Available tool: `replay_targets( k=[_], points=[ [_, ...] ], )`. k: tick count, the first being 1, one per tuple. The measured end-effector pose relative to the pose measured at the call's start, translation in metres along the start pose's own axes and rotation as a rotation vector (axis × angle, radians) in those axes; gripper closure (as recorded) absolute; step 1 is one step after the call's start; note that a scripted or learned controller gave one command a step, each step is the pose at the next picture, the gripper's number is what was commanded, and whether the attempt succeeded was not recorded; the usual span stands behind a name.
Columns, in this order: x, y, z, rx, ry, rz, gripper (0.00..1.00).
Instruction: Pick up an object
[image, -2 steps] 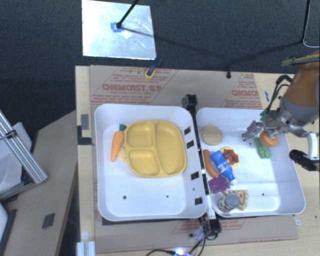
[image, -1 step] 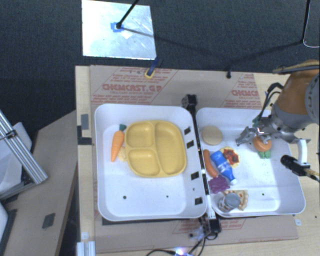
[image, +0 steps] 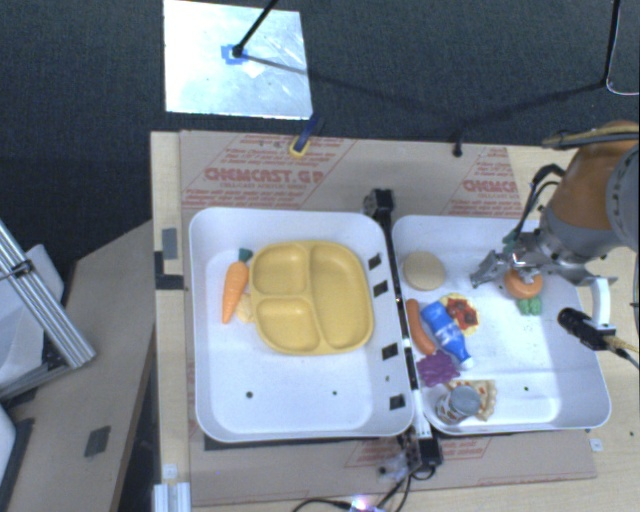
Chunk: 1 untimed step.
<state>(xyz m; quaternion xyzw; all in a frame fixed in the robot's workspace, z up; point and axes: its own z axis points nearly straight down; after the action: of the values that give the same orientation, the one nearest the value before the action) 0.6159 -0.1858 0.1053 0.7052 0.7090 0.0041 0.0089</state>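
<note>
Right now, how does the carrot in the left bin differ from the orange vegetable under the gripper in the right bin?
The carrot is long and tapered, lying beside the yellow divided plate; the orange vegetable looks short and rounded. The carrot lies untouched and in full view, while the orange vegetable sits partly covered by the gripper. Both are orange with green tops.

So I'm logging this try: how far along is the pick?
Done: the arm has reached into the right bin, with the gripper low beside the orange toy. In hand: nothing visibly between the fingers. Left: grasp and lift something. The bottle, bun and carrot lie untouched.
</note>
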Motion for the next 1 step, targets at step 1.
replay_targets(
  k=[1],
  points=[
    [-0.0006,-0.0003,-0.0095,0.002,0.000,0.000,1.00]
  ],
)
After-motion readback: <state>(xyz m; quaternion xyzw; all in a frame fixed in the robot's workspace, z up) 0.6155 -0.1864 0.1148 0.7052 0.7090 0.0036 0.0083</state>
